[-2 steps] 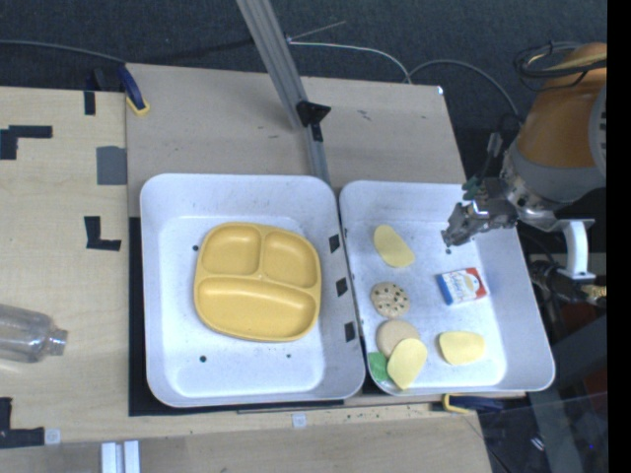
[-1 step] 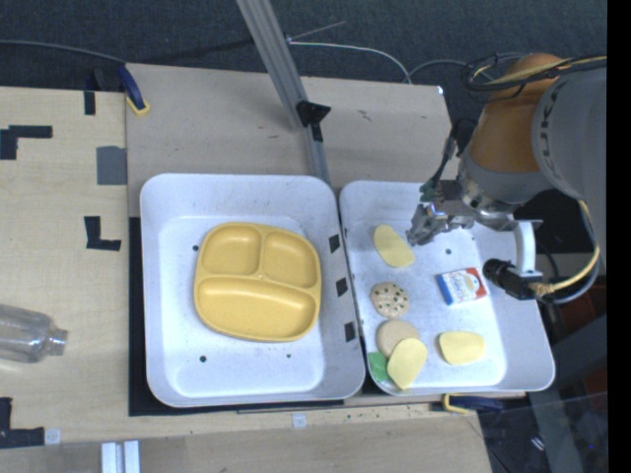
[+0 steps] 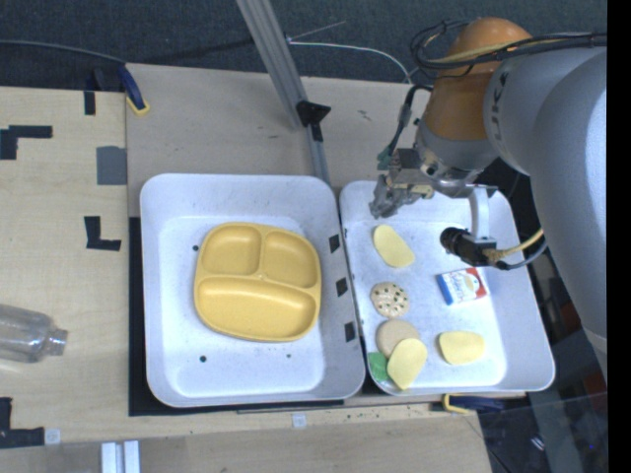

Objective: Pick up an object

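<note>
The right bin (image 3: 513, 363) holds several small items: a yellow oval piece (image 3: 393, 246) at its upper left, a speckled cookie (image 3: 389, 299), a beige round piece (image 3: 394, 335), a pale yellow-green piece (image 3: 407, 362), a yellow chunk (image 3: 461, 347) and a small red, white and blue packet (image 3: 461, 286). My gripper (image 3: 394, 197) hangs over the bin's upper left corner, just above the yellow oval piece. I see nothing between its fingers.
The left bin (image 3: 168, 294) bears a yellow divided plate (image 3: 258, 281). A slanted metal pole (image 3: 276, 47) crosses behind the bins. A clear plastic bottle (image 3: 30, 333) lies at the bench's left edge. The arm's bulk covers the upper right.
</note>
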